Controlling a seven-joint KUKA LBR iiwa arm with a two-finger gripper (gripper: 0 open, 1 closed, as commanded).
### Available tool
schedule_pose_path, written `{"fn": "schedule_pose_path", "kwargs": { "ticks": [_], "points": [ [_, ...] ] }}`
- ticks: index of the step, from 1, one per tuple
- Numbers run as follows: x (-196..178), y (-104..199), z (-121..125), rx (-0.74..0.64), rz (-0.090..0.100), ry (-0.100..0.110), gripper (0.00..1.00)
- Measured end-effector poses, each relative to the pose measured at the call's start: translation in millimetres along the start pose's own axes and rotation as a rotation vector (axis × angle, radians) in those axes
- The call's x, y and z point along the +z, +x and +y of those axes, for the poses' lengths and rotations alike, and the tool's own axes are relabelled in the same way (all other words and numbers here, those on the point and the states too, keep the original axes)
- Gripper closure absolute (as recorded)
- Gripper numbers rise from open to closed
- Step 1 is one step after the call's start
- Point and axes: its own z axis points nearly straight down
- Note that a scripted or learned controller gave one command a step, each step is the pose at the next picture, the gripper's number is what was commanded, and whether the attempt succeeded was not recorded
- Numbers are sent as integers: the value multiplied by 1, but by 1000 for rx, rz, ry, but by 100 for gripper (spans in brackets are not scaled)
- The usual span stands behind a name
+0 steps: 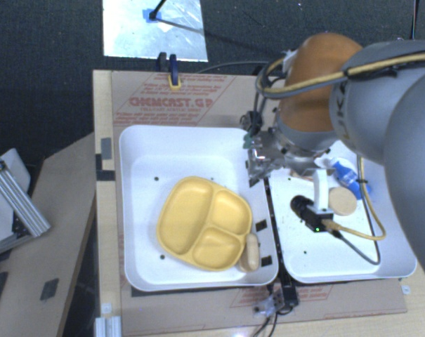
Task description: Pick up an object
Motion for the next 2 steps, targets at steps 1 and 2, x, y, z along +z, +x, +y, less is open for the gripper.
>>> {"fn": "schedule_pose_path", "kwargs": {
  "ticks": [1,2],
  "points": [
    [2,39,1,1,0,1,100],
    [0,38,-7,5,-2,5,100]
  ]
}}
